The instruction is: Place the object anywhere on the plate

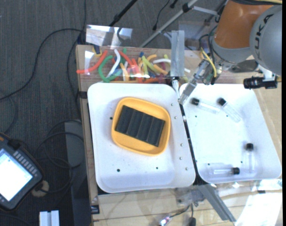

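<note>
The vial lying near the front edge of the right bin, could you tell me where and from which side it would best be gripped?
Probably across the clear middle of the vial, coming straight down from above. It lies flat, its long axis running left to right with the black cap at the right end, so fingers closing across the narrow width fit best. The bin's front wall sits close, so a side approach looks cramped.

at the upper right of the frame, the grey arm (pixel 270 29) bears the dark letters "uk", partly cut off.
</note>
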Robot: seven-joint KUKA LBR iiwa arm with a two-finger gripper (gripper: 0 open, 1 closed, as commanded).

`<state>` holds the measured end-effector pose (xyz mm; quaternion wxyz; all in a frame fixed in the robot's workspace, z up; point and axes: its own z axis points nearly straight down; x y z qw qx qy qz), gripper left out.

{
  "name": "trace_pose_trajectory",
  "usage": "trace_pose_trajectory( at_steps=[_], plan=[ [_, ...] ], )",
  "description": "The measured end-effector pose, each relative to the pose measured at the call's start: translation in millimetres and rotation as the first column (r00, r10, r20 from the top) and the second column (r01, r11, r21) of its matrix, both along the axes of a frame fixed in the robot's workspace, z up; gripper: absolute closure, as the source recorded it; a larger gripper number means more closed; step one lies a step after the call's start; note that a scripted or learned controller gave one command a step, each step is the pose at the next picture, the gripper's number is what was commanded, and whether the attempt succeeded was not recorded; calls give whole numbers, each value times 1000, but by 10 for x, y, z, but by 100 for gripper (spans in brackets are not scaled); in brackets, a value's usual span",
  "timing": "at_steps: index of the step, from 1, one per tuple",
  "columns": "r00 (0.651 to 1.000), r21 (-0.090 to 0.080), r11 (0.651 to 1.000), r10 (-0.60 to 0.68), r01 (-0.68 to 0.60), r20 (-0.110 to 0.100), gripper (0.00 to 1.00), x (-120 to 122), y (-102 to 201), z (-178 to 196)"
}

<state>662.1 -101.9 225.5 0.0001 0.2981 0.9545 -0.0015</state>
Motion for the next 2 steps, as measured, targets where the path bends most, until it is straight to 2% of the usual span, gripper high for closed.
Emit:
trace_pose_trajectory(
  at_steps=[2],
  plan=[
    [1000, 0, 1000, 0, 0, 0, 0, 0, 0, 0]
  ],
)
